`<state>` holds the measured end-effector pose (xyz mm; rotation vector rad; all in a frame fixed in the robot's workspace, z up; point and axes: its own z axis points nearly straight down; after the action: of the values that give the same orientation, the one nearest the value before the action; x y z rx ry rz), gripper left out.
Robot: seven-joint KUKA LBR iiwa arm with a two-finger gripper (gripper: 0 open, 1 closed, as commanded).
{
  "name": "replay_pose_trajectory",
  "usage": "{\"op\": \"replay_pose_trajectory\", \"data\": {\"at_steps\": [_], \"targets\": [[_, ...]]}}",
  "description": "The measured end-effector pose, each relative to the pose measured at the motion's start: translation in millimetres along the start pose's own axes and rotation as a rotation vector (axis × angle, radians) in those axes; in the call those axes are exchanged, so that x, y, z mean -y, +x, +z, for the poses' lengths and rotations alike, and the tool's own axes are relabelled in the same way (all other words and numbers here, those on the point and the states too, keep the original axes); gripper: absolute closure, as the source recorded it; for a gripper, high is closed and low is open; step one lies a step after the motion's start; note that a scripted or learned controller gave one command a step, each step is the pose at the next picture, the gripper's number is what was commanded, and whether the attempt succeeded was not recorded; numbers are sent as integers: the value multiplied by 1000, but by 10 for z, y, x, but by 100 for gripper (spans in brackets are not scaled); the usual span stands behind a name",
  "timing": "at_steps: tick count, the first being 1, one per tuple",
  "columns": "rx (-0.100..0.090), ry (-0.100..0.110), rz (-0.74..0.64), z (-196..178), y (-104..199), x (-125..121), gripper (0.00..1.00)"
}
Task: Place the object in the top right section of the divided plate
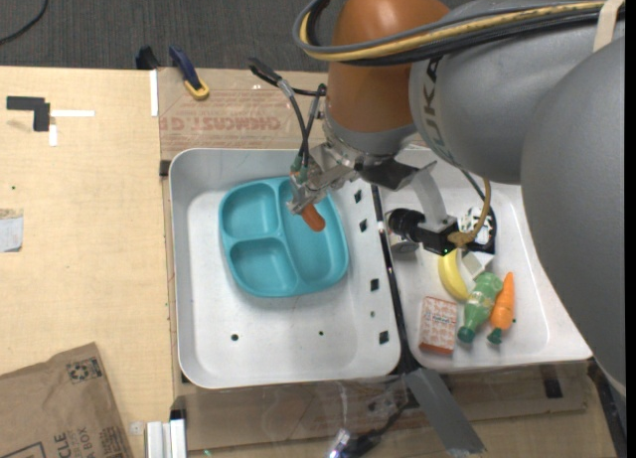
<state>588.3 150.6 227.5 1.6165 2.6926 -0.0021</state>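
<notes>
My left bin [199, 327] holds the teal divided plate [268, 257], its upper right section partly hidden by my gripper [306, 203], jaws closed on a small orange-red sausage-like object [314, 219] over that section; banana [453, 275], toy carrot [503, 303] in right bin [542, 332].

Lighting: we record bright, even overhead light, with no hard glare. Shadows: we note 1 soft shadow under the arm [517, 118] on the right bin [527, 347], and a faint one beside the blue plate [260, 247] in the left bin [268, 347]. Sharpness: bench centre moderately crisp; fine detail soft, print on the cardboard [60, 406] slightly blurred. Arm edge-on looms large, slightly soft.
</notes>
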Motion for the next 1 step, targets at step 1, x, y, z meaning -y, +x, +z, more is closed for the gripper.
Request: {"op": "replay_pose_trajectory", "data": {"at_steps": [1], "targets": [[0, 2, 54, 104, 513, -391, 100]]}}
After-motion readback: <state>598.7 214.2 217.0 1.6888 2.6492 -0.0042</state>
